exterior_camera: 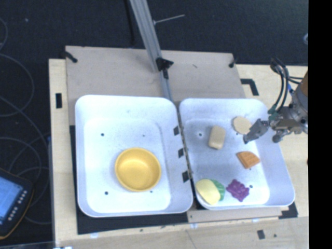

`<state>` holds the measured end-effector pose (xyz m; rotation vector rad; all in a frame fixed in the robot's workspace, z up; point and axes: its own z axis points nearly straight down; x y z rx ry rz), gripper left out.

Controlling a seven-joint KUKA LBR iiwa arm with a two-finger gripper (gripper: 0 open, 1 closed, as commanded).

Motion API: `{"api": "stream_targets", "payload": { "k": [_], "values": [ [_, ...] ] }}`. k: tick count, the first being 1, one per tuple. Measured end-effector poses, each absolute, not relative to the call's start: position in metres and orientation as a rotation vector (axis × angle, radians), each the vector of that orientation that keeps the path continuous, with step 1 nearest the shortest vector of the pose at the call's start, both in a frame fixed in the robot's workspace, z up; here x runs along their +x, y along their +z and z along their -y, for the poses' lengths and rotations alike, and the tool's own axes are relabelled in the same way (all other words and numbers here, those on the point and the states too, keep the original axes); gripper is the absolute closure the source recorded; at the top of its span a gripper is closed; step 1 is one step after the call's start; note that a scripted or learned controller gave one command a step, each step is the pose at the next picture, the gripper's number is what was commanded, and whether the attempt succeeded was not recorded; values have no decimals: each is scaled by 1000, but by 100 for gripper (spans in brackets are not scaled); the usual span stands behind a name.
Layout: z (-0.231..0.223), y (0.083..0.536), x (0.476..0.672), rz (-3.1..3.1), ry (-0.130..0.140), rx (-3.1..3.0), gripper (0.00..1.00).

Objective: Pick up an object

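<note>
Nearest the camera, in the right bin (277, 188), a pale yellow rounded piece (208, 191) with a green edge lies against the front rim, smooth and soft-looking. Just beside it sits a purple lumpy object (238, 189), its surface knobbly like a bunch of grapes. In the left bin (93, 139) a yellow bowl (137, 168) stands upright, round, glossy and plastic-looking. Farther back in the right bin is an orange wedge (248, 159), flat-sided with a lighter stripe. Beyond it lies a tan block (217, 137), rectangular with rounded corners and matte. A cream disc (241, 124), flat and round, rests near the far right wall. The gripper (264, 129) hangs at the bin's right side, one dark finger (253, 132) just beside the disc; nothing sits between its fingers, and whether they are parted or closed is unclear.
</note>
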<state>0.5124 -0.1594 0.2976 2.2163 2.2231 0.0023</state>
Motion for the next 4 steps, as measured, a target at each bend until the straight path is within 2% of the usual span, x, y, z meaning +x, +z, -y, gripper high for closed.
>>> {"api": "stream_targets", "payload": {
  "k": [1, 4],
  "values": [
    [160, 298, 512, -2221, 3, 2218, 0],
    [173, 164, 527, -2220, -4, 2224, 0]
  ]
}}
